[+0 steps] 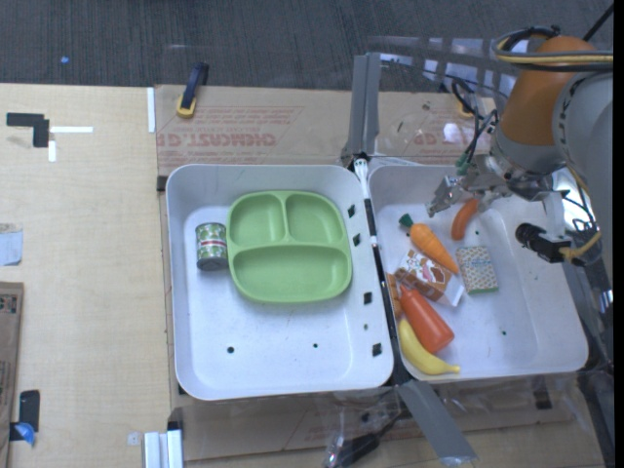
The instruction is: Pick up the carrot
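Note:
The carrot [433, 246], orange with a green top, lies on the floor of the right bin [526, 334], pointing toward the bin's back left corner. My gripper [462, 195] hovers just behind and to the right of it, over the back of that bin. A shorter orange stick-shaped piece [462, 219] hangs tilted from between the fingers, its upper end hidden by them. The gripper looks shut on this piece. The carrot itself lies apart from the gripper.
Beside the carrot lie a snack packet [426, 274], a grey sponge-like block [478, 268], a red bottle [427, 322] and a banana [425, 356]. The left bin [195, 339] holds a green divided plate [290, 246] and a small can [211, 246].

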